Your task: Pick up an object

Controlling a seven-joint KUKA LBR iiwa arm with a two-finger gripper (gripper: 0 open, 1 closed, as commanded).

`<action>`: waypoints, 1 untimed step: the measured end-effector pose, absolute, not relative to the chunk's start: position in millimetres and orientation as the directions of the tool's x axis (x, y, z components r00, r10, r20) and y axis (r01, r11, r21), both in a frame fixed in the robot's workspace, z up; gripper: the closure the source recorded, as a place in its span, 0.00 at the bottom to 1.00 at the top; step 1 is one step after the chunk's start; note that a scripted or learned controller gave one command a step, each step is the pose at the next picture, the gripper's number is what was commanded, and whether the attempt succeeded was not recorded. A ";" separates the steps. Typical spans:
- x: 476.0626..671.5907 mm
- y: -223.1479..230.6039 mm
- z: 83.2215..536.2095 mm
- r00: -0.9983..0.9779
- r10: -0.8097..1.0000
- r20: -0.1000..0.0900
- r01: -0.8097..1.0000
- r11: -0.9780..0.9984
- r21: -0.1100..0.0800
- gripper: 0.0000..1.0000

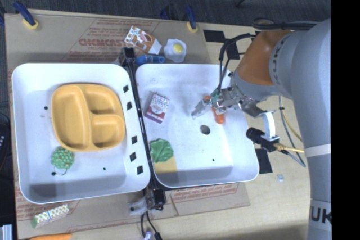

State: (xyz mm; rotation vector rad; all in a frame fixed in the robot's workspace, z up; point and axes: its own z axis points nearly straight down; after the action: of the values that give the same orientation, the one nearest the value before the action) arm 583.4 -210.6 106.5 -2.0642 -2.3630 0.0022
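From above, the gripper [209,105] hangs over the right bin [239,168], right of centre, fingers spread open beside a small orange object [219,117]. For a clean pick, centre the fingers over it, descend fully, then close.

The bench [101,36], topped with printed cardboard, bears two white bins side by side, left bin [22,137] and right bin [242,160]; behind them lie a carton [138,39] and a yellow-white object [175,49]; a wrapped packet [49,215] lies near the front left.
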 end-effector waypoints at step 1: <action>583.4 -209.8 92.4 -0.354 0.935 0.003 0.935 0.354 -0.003 0.00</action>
State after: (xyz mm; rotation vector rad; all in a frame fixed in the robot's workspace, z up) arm 583.4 -209.8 92.4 -1.7823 -2.5818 0.0004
